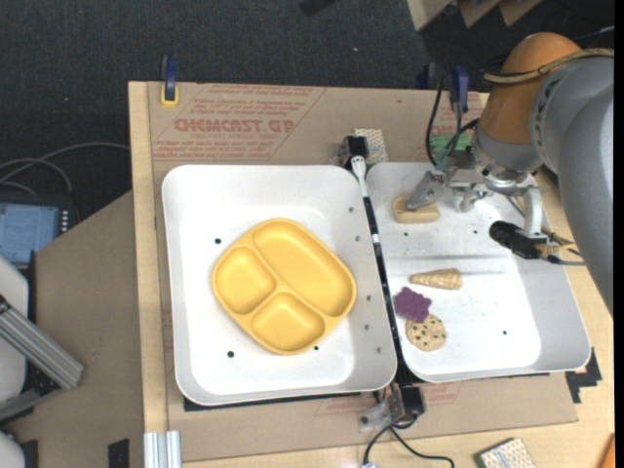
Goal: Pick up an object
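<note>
My gripper hangs low over the back left corner of the right bin, open, with nothing between its fingers. Its left finger sits right at a flat tan piece that lies on the bin floor; I cannot tell whether they touch. Nearer the front of the same bin lie a tan cone, a purple piece and a chocolate-chip cookie.
A yellow three-compartment plate rests in the middle of the left bin. The ridge where the bins meet runs just left of the small items. A black part of the arm hangs over the right bin.
</note>
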You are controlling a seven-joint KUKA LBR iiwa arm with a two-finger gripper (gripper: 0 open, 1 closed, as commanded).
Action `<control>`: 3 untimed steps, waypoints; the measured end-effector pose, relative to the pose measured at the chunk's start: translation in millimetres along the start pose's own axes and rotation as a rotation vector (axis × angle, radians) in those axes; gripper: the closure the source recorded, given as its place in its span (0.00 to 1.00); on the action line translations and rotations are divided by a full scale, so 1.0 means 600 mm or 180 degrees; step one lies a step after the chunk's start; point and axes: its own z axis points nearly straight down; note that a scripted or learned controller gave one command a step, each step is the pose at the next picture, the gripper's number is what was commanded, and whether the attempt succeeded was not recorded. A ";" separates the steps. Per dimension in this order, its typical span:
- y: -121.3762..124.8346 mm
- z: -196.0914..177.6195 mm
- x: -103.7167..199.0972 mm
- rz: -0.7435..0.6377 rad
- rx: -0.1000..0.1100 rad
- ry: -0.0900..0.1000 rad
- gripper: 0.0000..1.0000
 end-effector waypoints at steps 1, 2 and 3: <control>-0.129 -0.002 0.026 0.0019 -0.0018 -0.0003 0.00; 0.001 0.000 0.017 -0.0008 0.0004 -0.0010 0.00; -0.158 -0.002 -0.046 0.0032 -0.0011 -0.0008 0.00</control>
